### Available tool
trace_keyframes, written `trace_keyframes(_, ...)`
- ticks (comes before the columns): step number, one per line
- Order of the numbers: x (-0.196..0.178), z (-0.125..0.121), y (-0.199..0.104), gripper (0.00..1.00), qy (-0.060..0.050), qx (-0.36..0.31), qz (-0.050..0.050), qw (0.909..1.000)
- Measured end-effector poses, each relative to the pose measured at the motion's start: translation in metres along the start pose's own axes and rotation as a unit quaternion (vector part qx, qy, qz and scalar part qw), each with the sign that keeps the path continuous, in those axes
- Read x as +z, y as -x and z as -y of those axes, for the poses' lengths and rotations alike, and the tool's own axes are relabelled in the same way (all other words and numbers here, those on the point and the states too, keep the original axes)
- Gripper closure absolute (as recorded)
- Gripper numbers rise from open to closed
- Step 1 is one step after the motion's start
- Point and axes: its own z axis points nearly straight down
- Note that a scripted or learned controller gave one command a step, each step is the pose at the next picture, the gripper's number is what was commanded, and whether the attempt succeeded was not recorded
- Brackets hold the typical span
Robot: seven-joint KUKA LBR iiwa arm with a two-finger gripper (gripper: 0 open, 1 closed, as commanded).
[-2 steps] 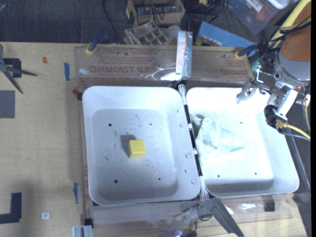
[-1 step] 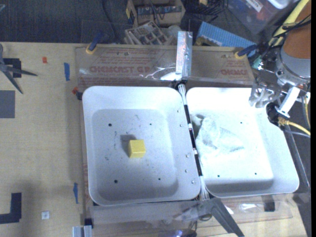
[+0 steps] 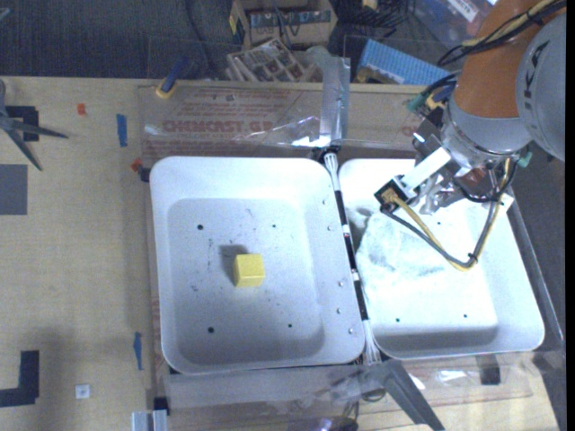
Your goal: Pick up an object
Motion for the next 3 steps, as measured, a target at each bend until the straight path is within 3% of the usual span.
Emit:
trace_keyframes(1, -0.081, 0.032, -0.054, 1.0, 0.003, -0.112, -0.001, 0.9937)
trace_keyframes(2, -0.118, 0.069, -0.086, 1.0, 0.002, 0.094, -0.002, 0.9956)
trace_keyframes(3, -0.114, 0.14, -0.129, 1.0, 0.002, 0.218, -0.003, 0.9759)
